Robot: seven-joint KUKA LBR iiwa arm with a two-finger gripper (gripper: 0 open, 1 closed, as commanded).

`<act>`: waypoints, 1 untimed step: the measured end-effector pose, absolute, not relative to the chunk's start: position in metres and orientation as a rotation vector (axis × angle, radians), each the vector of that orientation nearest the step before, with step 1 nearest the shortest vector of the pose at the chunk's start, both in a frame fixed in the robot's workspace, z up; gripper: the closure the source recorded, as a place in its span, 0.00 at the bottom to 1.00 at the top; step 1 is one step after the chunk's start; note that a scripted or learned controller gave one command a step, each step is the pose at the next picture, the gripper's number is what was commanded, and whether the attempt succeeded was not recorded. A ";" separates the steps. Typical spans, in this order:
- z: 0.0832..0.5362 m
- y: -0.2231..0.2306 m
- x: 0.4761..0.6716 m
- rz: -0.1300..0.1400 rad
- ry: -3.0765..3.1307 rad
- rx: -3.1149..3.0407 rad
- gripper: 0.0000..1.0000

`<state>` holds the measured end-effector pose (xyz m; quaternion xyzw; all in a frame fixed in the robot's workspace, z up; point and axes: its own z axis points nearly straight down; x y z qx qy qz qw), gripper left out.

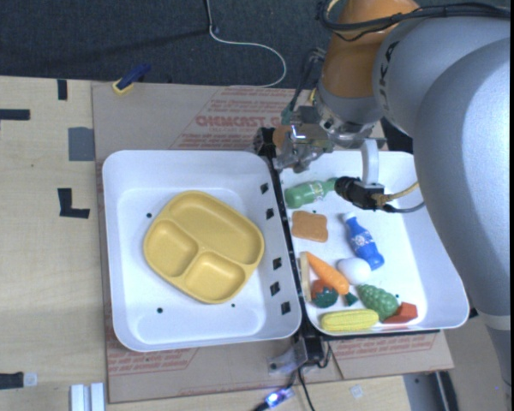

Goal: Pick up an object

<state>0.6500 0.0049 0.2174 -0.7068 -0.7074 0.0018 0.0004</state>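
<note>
On the counter [34, 229] two shallow white bins sit side by side, their inner rims touching. The left bin [128, 315] holds a yellow divided plate [203, 245], lying flat a little toward the back. The right bin [433, 272] carries a crowd of toy foods: a green bottle [307, 193] on its side near the back, a tan slice of bread [309, 226] just in front of it, a blue bottle [362, 241] to the right, a white egg [354, 270], an orange carrot [327, 273], a corn cob [349, 320] along the front rim, and a green bumpy vegetable [377, 299] next to a red piece [403, 312].

The end effector [295, 144] hangs above the back end of the seam between the bins, just behind the green bottle (whether it is spread or pressed together I cannot tell, as the metal parts blur together). Nothing is visibly pinched in it. The grey arm [463, 101] with its orange band [360, 41] reaches in from the right.
</note>
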 end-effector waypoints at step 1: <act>0.217 0.014 0.649 0.004 -2.222 -2.220 1.00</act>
